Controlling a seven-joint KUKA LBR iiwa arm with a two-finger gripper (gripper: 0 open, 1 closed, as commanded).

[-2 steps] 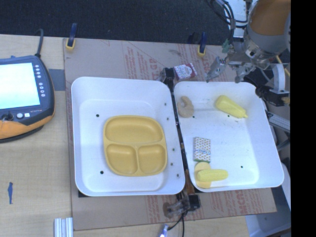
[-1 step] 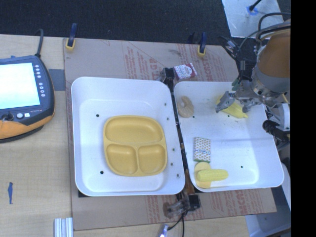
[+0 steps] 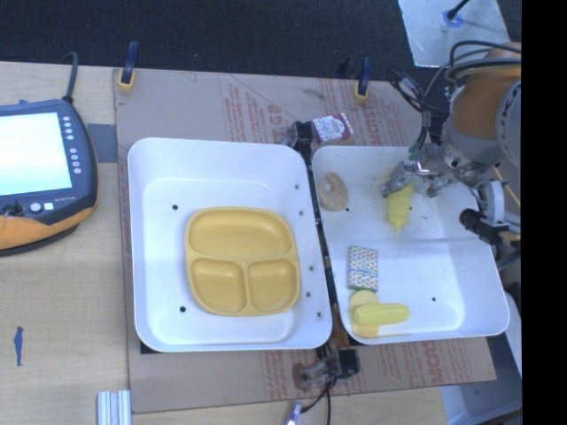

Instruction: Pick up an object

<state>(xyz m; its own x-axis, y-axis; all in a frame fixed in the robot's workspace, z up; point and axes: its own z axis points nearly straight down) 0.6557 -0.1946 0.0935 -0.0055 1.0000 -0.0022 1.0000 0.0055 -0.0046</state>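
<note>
Your gripper [image 3: 409,181] is pinching a yellow toy [image 3: 399,209] over the right bin [image 3: 461,317].

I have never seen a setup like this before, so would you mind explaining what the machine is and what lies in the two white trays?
One camera looks down at a slant on a bench. The grey arm with an orange band enters from the right; its gripper sits over the right bin, at the top of a yellow piece. That bin also holds a pale round item, a patterned packet and a yellow corn-like toy. The left bin holds a yellow divided plate. A handheld control screen lies at far left.
</note>
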